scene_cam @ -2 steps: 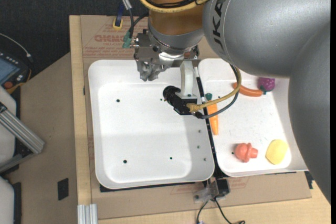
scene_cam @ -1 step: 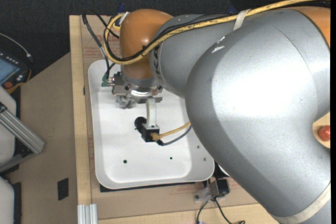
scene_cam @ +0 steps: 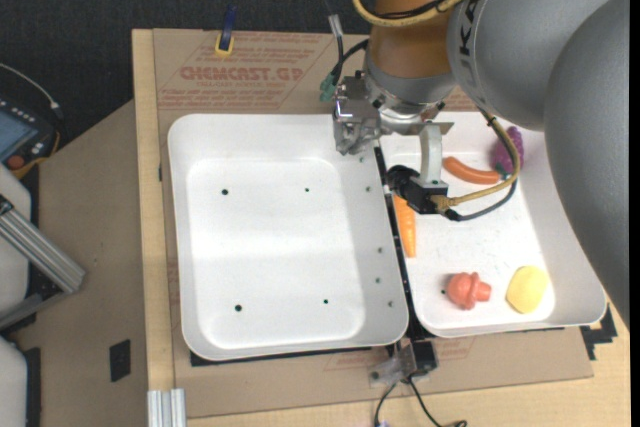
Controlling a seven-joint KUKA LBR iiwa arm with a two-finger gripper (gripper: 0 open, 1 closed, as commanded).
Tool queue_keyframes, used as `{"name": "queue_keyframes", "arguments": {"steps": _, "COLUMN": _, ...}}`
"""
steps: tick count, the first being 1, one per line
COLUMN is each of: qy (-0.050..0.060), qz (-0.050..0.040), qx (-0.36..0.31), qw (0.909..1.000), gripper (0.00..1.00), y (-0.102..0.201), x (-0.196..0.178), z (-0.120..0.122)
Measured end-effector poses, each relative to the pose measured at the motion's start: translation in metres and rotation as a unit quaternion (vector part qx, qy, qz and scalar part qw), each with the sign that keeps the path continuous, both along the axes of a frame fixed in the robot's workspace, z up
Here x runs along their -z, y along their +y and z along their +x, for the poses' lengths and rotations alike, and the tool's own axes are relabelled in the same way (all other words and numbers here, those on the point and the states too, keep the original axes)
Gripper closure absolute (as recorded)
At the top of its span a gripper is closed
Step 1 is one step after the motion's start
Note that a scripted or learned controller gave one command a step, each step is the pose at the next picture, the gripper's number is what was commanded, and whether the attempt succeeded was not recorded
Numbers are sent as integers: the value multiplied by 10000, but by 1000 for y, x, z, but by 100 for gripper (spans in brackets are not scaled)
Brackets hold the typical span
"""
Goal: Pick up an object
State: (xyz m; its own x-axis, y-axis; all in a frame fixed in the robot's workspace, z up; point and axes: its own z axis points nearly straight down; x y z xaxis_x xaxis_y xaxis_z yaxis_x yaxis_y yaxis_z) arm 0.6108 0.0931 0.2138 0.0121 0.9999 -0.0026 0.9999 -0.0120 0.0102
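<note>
My gripper (scene_cam: 352, 137) hangs over the far end of the seam between the two bins, at the left bin's back right corner. Nothing shows between its tips. In the right bin, an orange carrot (scene_cam: 406, 227) lies along the left wall, just in front of the gripper. A curved orange sausage (scene_cam: 470, 171) rests further right, with a purple item (scene_cam: 511, 147) behind it, partly hidden by the arm. A salmon-red toy (scene_cam: 467, 289) and a yellow lemon (scene_cam: 528, 288) sit near the front edge.
The left white bin (scene_cam: 270, 245) shows a bare floor with small dark dots. The right bin (scene_cam: 500, 315) is largely covered by the grey arm (scene_cam: 560, 45). Cardboard (scene_cam: 260, 65) lies under both bins.
</note>
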Motion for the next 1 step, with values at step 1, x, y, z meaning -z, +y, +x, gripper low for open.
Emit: {"name": "queue_keyframes", "arguments": {"steps": 1, "qy": 32, "qz": 12, "qx": -62, "qw": 10000, "gripper": 100, "y": 6, "x": 107, "z": 51}}
